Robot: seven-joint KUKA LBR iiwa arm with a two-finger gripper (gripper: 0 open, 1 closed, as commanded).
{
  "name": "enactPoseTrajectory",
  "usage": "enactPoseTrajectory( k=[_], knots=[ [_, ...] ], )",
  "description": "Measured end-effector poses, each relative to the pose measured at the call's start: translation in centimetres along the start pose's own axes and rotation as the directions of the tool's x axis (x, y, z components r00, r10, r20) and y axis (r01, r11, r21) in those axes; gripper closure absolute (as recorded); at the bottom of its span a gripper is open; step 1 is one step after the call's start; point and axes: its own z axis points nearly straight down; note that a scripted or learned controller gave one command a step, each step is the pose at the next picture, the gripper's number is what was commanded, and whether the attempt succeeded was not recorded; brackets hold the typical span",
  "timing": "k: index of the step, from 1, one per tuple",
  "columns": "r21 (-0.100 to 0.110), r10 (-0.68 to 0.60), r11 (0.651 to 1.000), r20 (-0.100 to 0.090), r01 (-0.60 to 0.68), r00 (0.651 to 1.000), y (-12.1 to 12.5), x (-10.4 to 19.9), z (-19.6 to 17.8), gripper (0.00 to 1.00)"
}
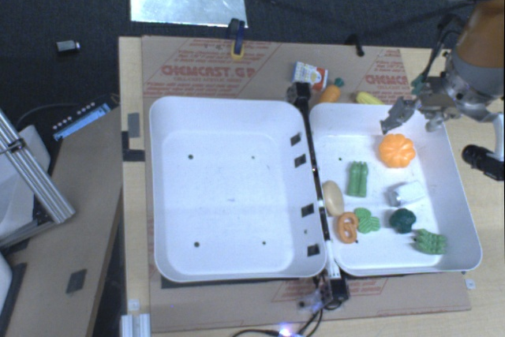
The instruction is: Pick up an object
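1. Two white bins are sitting side by side on the surface (95, 170); the left bin (229, 185) is lying beside the right bin (450, 170), and black clips are joining them along the middle.
2. Several small toy foods are lying in the right bin. An orange pumpkin (396, 151) is resting near the far side of that bin.
3. A green asparagus bundle (358, 178) is lying near the middle, a little left of the pumpkin and nearer to the camera.
4. A pale potato-like piece (332, 197) is lying close to the dividing wall, and a brown pretzel (347, 227) is touching it or lying just beside it on the near side.
5. A small green leafy piece (366, 220) is lying just right of the pretzel.
6. A white and grey object (405, 192) is lying right of the asparagus, and a dark green broccoli (402, 219) is lying just below it.
7. Another green piece (428, 241) is resting near the front right corner.
8. The arm is reaching in from the right, and the claw (414, 113) is hanging over the far part of the right bin, just above and beside the pumpkin. Its fingers are looking spread apart, with nothing between them.
9. Beyond the bins, a carrot (329, 94) and a yellow piece (368, 99) are lying on the cardboard (205, 67).
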Motion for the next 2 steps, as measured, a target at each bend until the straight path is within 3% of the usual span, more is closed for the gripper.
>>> enactPoseTrajectory(
  k=[1, 2],
  knots=[
    [-0.003, -0.003, 1.0, 0.0, 0.003, 1.0, 0.1, 0.0, -1.1, 1.0],
    [0.005, -0.004, 1.0, -0.003, 0.004, 1.0, -2.9, 4.9, 17.4, 1.0]
  ],
)
